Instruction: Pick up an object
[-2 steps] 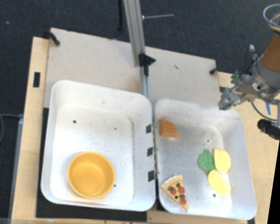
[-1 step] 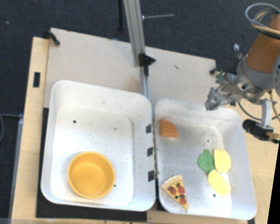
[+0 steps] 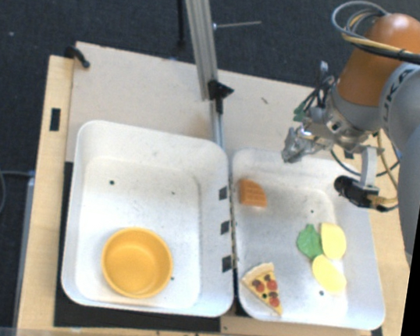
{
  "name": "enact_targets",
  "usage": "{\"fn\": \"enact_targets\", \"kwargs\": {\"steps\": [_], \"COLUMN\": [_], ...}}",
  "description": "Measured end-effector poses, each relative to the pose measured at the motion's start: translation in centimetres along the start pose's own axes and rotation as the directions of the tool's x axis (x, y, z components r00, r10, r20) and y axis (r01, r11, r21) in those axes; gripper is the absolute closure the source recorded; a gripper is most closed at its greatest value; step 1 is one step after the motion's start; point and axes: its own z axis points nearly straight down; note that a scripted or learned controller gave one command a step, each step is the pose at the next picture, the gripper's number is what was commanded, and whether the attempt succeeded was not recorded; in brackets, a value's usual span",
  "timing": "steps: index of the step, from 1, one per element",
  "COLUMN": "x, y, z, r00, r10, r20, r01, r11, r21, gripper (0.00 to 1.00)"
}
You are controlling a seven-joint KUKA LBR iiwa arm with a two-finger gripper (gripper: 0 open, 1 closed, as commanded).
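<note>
My gripper hangs above the back edge of the right bin, with nothing visibly between its fingers. In that bin a small brown bread-like piece lies near the back left, below and to the left of the gripper. Two yellow pieces lie at the right, touching a green leaf-shaped piece. A pizza slice sits at the front left corner. A yellow bowl stands upright in the left bin, near its front.
A slanted metal pole rises from the back of the bench between the bins. A black part with cables hangs at the right bin's back right rim. The bench board extends behind the bins.
</note>
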Motion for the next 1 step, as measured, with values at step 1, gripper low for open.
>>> {"fn": "enact_targets", "kwargs": {"steps": [1], "x": [5.73], "y": [-0.05], "z": [-1.54], "r00": [1.0], "r10": [-0.001], "r20": [-0.001], "r01": [0.001], "r11": [1.0], "r21": [-0.002], "gripper": [1.0]}}
